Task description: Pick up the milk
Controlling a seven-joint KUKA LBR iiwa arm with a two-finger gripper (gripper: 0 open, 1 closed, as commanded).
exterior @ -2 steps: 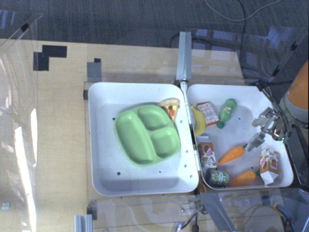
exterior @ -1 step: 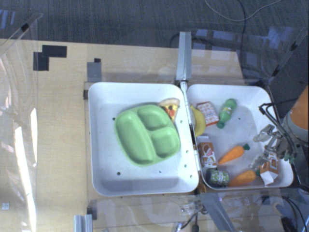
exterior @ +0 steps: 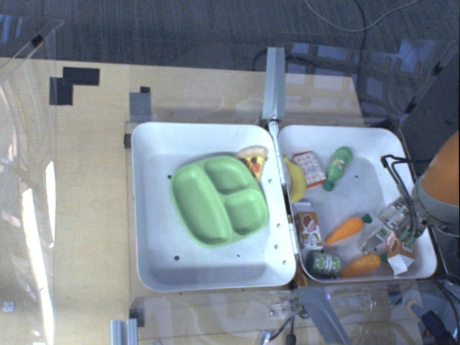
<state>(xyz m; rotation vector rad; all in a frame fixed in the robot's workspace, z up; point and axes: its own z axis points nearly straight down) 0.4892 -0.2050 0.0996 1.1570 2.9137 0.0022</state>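
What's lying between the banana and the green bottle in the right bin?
A small red-and-white carton lies between the banana and the bottle, as the camera view shows.

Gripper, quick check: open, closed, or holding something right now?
Gripper: low in the right bin, near its right wall, just above a small carton; open or closed cannot be told, and nothing is visibly between its fingers.
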